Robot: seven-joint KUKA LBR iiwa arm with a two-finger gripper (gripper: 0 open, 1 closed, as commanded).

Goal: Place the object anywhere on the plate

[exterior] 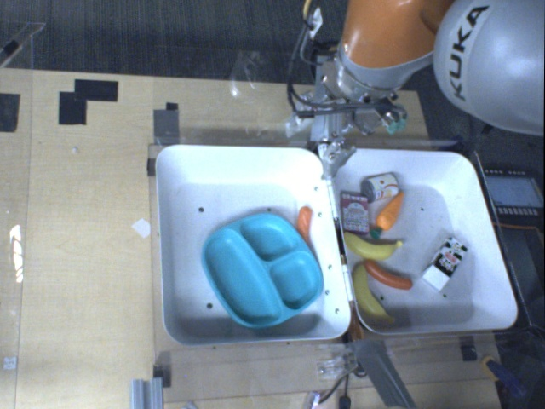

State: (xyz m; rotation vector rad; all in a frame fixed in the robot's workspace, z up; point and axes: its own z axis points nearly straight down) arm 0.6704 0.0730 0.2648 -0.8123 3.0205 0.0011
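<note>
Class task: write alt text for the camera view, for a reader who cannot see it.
A blue divided plate lies in the left white bin, an orange carrot-like piece beside it. The gripper hovers over the bins' shared edge; bananas fill the right bin.

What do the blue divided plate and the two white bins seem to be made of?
The blue divided plate looks like moulded plastic, smooth and slightly glossy: its colour is uniform and its compartment ridges are rounded. The left white bin and right white bin look like thin formed plastic or coated metal, with a matte finish, soft rounded corners and faint sheen.
</note>
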